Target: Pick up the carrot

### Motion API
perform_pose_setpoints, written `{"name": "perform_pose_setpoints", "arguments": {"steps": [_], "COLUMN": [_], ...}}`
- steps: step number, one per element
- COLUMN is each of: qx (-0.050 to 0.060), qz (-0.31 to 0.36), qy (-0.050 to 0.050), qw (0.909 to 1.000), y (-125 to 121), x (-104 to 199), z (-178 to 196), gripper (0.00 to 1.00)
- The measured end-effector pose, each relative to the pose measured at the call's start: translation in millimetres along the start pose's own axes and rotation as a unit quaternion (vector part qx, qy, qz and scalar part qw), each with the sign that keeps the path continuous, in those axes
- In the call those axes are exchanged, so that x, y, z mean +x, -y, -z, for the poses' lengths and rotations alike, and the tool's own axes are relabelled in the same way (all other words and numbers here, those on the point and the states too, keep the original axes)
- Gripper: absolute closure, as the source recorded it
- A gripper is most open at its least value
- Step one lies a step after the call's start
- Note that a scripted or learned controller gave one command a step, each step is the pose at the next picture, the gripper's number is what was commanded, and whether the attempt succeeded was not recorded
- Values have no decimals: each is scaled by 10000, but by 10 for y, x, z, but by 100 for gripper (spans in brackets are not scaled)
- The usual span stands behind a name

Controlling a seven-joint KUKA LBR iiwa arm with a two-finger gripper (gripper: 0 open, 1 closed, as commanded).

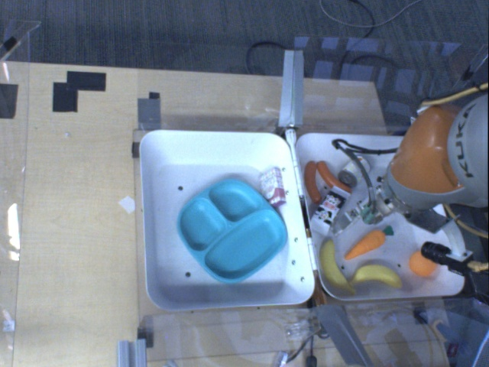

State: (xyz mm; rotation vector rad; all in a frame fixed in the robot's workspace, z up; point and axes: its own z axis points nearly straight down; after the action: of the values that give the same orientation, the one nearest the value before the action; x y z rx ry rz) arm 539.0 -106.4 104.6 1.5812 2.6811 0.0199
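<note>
The carrot is orange with a green stub at its upper right end. It lies slanted on the floor of the right bin, near the middle. My gripper hangs low over that bin, just above and behind the carrot's green end, and nothing shows in its grasp. The arm's orange band and grey wrist hide the bin's right rear part.
Two yellow bananas lie at the right bin's front, beside the carrot. A small orange fruit sits to the right, a red sausage and a black-and-white packet at the left. The left bin holds a blue divided plate and a small wrapper.
</note>
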Motion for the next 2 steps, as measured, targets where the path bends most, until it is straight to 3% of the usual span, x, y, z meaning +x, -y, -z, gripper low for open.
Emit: {"name": "perform_pose_setpoints", "arguments": {"steps": [1,2], "qx": [81,-18], "qz": [1451,981], "qy": [-78,-5], "qw": [9893,9952], "y": [-593,-177], "x": [-216,40], "z": [793,135], "gripper": [0,0]}}
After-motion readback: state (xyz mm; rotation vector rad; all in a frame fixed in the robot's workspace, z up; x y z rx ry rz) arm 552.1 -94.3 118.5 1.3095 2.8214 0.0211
